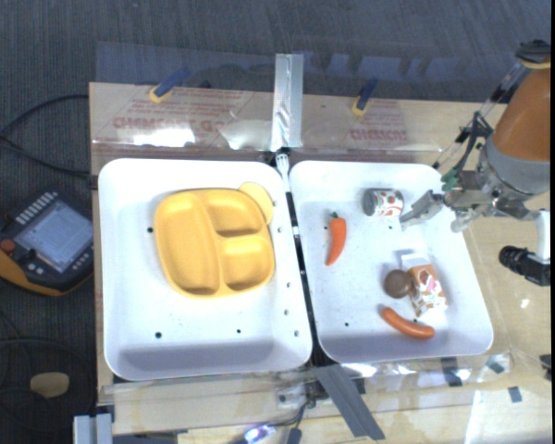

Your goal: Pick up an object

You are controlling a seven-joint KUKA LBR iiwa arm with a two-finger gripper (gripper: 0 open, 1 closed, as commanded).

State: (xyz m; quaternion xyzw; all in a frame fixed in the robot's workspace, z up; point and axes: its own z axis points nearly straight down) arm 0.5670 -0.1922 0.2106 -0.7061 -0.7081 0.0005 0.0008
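— Objects for picking lie in the right bin (462,285): where exactly?

— From the camera view, a toy carrot (334,239) lies near that bin's left wall, orange with a green top pointing away. A small printed can (383,202) lies on its side toward the far edge. Nearer the front sit a brown round piece (397,283), a small carton with red print (426,290) touching it on the right, and a red-orange sausage shape (407,322) just in front of both.

— And the claw?

— The gripper (439,209) hangs over the far right corner of that bin, just right of the can and apart from it. Its fingers are blurred against the white wall; I cannot tell whether they stand wide or narrow, and nothing shows between them. The arm's orange band (529,109) is at the picture's right edge.

— The other bin?

— The left bin (120,276) holds a yellow divided tray (213,240), with a pale yellow round piece (255,195) tucked at its far right corner.

— What about the surface and room?

— The bins sit side by side on a light wooden bench (509,248), with clear sheeting (194,118) clipped behind them by blue-and-yellow clamps (167,85). The floor is dark grey carpet (166,7). A teach pendant (39,240) with cables lies on the floor at left.
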